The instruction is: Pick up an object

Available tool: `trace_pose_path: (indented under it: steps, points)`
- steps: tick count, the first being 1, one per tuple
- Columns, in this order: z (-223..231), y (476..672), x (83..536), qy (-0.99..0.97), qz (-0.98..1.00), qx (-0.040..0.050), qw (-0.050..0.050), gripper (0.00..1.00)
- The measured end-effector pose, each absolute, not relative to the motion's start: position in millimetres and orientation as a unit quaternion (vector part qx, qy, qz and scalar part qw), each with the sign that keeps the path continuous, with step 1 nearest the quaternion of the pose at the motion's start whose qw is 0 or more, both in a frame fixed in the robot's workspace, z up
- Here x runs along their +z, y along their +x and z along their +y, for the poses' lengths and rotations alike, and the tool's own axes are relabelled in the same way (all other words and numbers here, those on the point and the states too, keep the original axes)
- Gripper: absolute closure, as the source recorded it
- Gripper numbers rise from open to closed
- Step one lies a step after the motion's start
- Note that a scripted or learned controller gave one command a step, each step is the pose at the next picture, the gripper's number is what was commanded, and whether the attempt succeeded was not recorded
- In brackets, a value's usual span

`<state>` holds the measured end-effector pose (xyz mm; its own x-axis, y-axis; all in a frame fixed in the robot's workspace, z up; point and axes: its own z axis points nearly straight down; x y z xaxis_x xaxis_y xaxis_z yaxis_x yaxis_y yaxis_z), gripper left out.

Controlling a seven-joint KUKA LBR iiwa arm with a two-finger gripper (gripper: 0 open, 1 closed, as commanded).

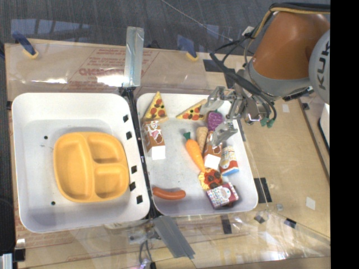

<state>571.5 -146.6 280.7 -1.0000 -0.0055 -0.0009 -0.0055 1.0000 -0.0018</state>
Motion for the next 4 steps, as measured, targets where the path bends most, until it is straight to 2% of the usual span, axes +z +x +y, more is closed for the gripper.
trace_pose_path:
  steps: [1, 2, 3, 4]
  points:
    - [-177, 507.9, 142, -0.081, 0.997, 0.0015, -0.003, 0.00]
    - [-185, 538.9, 92, -0.055, 0.998, 0.0000, 0.001, 0.00]
    - [-183, 541.3, 103, -0.059, 0.998, -0.0006, 0.003, 1.00]
    - [-183, 541.3, 103, -0.060, 0.998, -0.0005, 0.003, 0.00]
